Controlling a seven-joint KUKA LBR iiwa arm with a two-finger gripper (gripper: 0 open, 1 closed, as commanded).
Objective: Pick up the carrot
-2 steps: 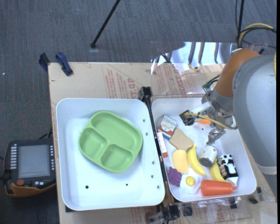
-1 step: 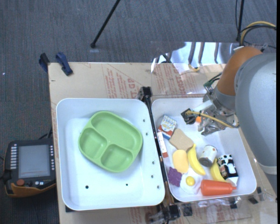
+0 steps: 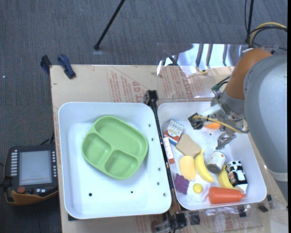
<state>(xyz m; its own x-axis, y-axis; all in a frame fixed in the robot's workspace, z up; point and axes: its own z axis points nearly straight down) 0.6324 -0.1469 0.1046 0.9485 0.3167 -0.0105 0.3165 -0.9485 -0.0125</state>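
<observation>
Floor, far left: teach pendant (image 3: 33, 171). Two blue clamps (image 3: 63, 65) sat on the bench's back-left corner.

Left bin (image 3: 72, 188) held a green divided plate (image 3: 115, 147), lying flat, roughly centred.

Right bin (image 3: 180, 111), left side: small carton (image 3: 173, 130) near the shared wall, toast slice (image 3: 188, 144) just beside it, yellow disc (image 3: 187, 167) below that, purple grapes (image 3: 181, 183) and fried egg (image 3: 198, 189) at the near-left corner. Middle: banana (image 3: 203, 166) running toward the egg, grey can (image 3: 216, 160) just right of it, second banana (image 3: 224, 177) and a cow-patterned piece (image 3: 237, 174) further right.

Carrot (image 3: 225, 195) lay on its side along the right bin's near wall, right of the egg, under the second banana and the cow piece. Nothing was gripping it.

Gripper (image 3: 225, 140) hung over the right bin's back-right area, just above the can and well apart from the carrot. Open or closed: couldn't tell. A small orange bit (image 3: 212, 126) showed close to the wrist; couldn't identify it.
</observation>
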